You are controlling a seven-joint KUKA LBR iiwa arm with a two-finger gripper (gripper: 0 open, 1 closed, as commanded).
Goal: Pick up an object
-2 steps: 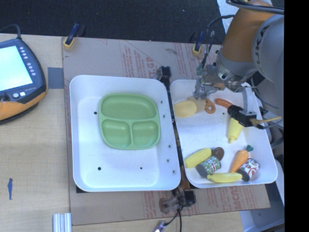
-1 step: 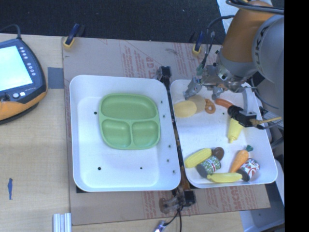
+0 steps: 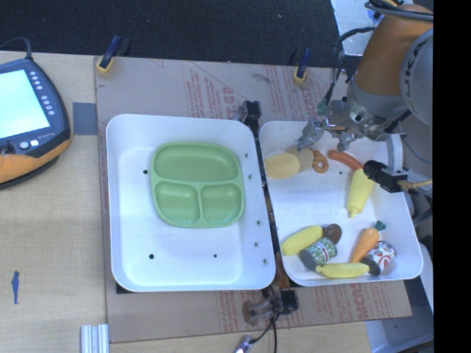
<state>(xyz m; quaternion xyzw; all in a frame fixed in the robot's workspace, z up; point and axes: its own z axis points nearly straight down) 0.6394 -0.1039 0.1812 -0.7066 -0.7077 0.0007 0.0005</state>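
The gripper, fingers spread and holding nothing, hovers over the far edge of the right bin, just beside the pale yellow potato; a sound grasp likely requires centring over it before descending and closing.
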